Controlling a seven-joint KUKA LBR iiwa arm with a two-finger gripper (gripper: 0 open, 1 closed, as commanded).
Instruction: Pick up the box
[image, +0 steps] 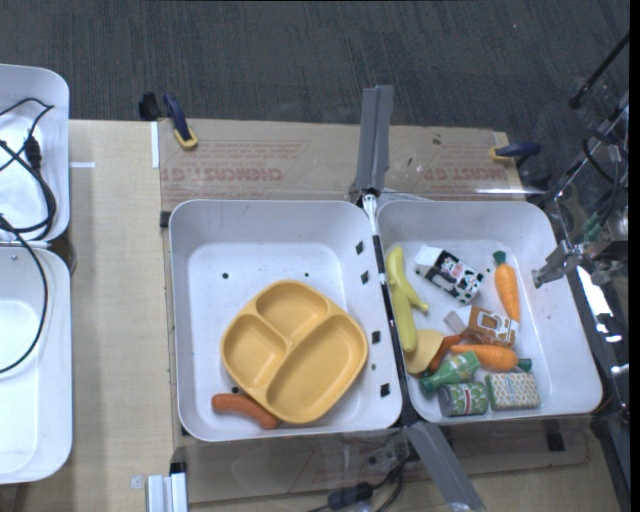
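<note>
Lying near the right bin's (560, 240) lower right corner, the green patterned box (513, 391) touches a can (463, 399); open floor spreads above. Gripper (556, 268) at the right rim, state unclear.

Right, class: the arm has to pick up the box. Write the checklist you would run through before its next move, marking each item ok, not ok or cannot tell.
1. One clear target: not ok. The right bin holds a black-and-white carton, an orange box and a green box.
2. Gripper above a box: not ok. It is at the bin's right wall, apart from all three.
3. Carton top free: ok. Nothing lies on it.
4. Green box has room: not ok. The can sits right against it.
5. Yellow plate out of the way: ok. It lies in the left bin.
</note>
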